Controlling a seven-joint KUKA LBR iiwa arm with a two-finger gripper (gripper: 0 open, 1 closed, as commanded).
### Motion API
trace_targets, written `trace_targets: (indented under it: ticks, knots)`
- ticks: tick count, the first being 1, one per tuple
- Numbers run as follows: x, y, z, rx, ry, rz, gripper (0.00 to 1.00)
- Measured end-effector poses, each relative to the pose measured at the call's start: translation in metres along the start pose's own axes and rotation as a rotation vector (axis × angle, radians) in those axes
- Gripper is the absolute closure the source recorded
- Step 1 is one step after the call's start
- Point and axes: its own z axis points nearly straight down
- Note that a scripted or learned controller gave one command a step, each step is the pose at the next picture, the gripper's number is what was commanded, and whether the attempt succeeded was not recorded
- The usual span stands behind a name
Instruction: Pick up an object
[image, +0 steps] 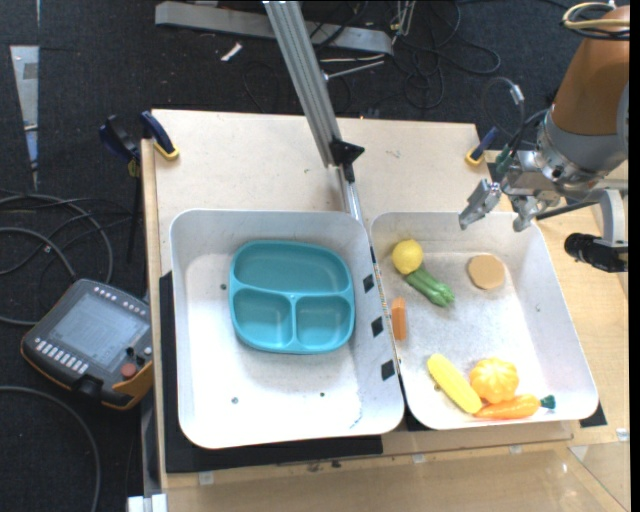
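My gripper (501, 211) hangs open over the far rim of the right bin (560, 300), with nothing between its fingers. Below it in that bin lie a tan round cookie (487, 271), a yellow lemon (407, 256) and a green pepper (431, 288). A small orange carrot piece (399, 320) rests by the bin's left wall. Near the front lie a yellow banana (454, 383), an orange fruit (495, 380) and a carrot (512, 407).
The left bin (200, 400) holds a teal divided plate (293, 296). A slanted metal pole (312, 85) crosses the bench behind the bins. A pendant controller (88, 343) sits on the floor to the left. Yellow clamps (160, 140) grip the bench's far corners.
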Motion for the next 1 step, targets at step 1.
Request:
trace_targets:
  ticks: [1]
  knots:
    - [0.0001,0.0000,0.0000,0.000,0.000,0.000,0.00]
